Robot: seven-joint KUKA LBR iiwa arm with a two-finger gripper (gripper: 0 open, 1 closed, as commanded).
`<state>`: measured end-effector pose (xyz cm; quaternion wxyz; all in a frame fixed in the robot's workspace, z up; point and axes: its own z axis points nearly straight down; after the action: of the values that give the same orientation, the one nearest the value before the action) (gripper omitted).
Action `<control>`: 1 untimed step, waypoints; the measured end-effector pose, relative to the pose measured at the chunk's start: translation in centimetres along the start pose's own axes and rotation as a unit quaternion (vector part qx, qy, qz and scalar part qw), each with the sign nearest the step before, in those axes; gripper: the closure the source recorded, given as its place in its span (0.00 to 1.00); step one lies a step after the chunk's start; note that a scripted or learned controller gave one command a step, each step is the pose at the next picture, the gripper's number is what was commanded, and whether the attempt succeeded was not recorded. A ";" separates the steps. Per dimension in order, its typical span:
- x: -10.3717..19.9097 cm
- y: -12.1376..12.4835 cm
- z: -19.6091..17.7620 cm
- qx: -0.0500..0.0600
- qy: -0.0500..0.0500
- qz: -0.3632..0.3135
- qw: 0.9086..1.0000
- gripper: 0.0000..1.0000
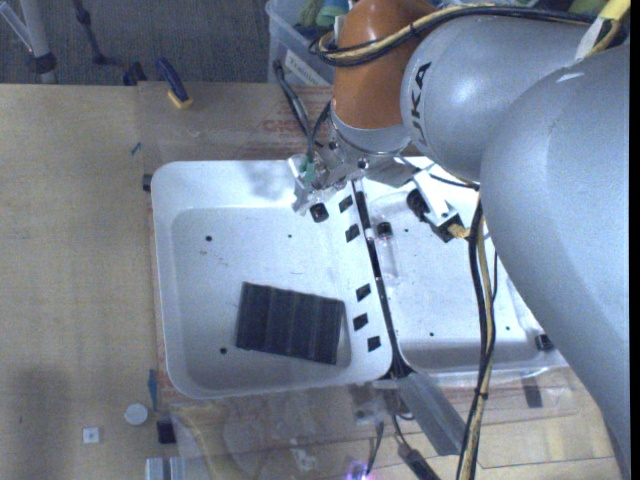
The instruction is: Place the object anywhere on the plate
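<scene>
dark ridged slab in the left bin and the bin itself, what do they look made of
Dark ridged slab: looks like matte black rubber or plastic, with parallel grooves and no shine; which one is unclear. Left bin: probably smooth white moulded plastic, with rounded corners and a soft sheen.

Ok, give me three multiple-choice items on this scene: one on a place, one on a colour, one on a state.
1. Where is the dark ribbed plate?
A. in the view's left bin
B. in the right bin
C. on the bench outside the bins

2. What colour is the band above the arm's wrist?
A. blue
B. orange
C. green

3. How does the plate lie?
A. standing on edge
B. leaning on a bin wall
C. flat on the bin floor

Answers: 1 A, it sits near that bin's lower wall. 2 B, the band above the gripper is plainly orange. 3 C, its whole ribbed top faces the camera.
</scene>
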<state>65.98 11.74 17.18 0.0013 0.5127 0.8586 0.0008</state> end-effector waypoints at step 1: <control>3.7 2.8 -7.2 0.001 0.000 0.231 0.973 1.00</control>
<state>66.64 16.32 24.38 0.0008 0.6969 0.7172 0.0003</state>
